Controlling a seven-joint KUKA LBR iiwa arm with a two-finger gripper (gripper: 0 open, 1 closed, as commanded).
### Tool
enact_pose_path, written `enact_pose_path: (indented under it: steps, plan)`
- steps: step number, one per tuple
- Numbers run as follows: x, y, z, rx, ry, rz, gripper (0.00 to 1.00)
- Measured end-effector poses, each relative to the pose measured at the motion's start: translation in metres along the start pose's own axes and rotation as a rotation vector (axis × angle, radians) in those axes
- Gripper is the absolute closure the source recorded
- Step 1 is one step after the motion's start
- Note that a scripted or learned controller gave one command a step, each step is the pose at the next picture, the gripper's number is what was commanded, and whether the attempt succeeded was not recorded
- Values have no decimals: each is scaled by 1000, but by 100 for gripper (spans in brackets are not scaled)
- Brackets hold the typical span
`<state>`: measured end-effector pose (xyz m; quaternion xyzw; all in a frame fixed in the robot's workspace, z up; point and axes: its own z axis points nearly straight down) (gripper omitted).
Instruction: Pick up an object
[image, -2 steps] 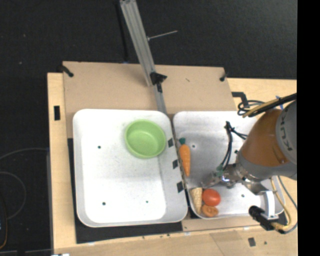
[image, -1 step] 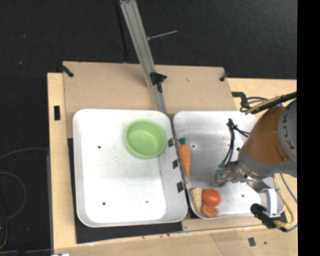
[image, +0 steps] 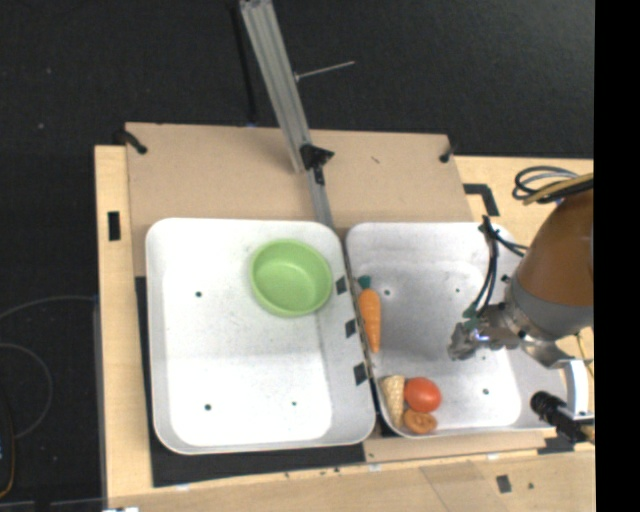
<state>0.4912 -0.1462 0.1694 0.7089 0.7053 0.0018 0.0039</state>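
In the right bin an orange carrot lies along the left wall. A red tomato sits near the front edge, with a pale bread-like piece to its left and a brown piece just in front of it. My gripper hangs low over the bin's right half, to the upper right of the tomato and apart from it. Nothing shows between its fingers. A green bowl stands in the left bin near its back right corner.
A slanted metal rail runs from the top down to the seam between the bins. The arm's orange band and cables crowd the right side. Tan board lies behind the bins.
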Motion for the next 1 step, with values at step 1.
enact_pose_path:
  steps: [1]
  plan:
    - [-1, 2, -37, 6, 1, -8, 100]
